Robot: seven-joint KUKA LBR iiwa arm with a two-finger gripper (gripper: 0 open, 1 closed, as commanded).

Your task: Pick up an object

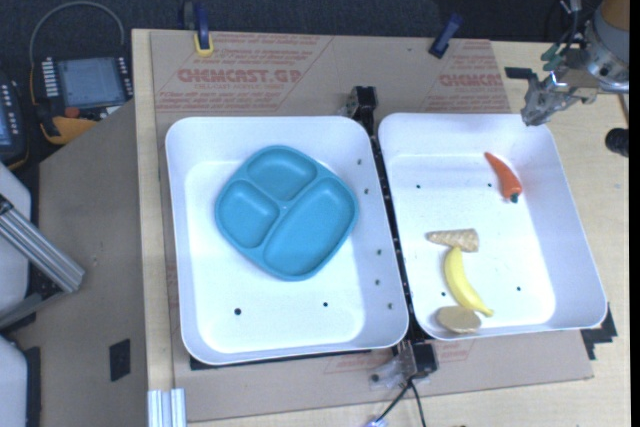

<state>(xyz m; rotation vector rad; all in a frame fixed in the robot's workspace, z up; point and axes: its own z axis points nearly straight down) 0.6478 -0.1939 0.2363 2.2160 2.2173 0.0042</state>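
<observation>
Hovering just outside the far right corner of the right bin (590,265), the jaws (538,109) are seen above the bench (150,215), with nothing between them; whether they are wide or narrow cannot be told, since they are small and blurred. The arm is cut off by the right edge of the view.

Much open white floor is left in the right bin. A carrot (504,174) lies near the far right wall, its long axis running from far-left to near-right, the green tip pointing toward the near side. A cone (454,238) lies near the middle, lengthwise left to right, its narrow end pointing left. Just beside it, on the near side, a banana (463,281) is laid with its long axis running from the cone toward the near right. A tan round piece (458,319) sits against the near wall, touching the banana's end; what it is cannot be made out.

The left bin (200,315) is taken up at its middle by a blue plate (286,211) with three compartments, turned at a slant, with free floor kept along the near side.
</observation>
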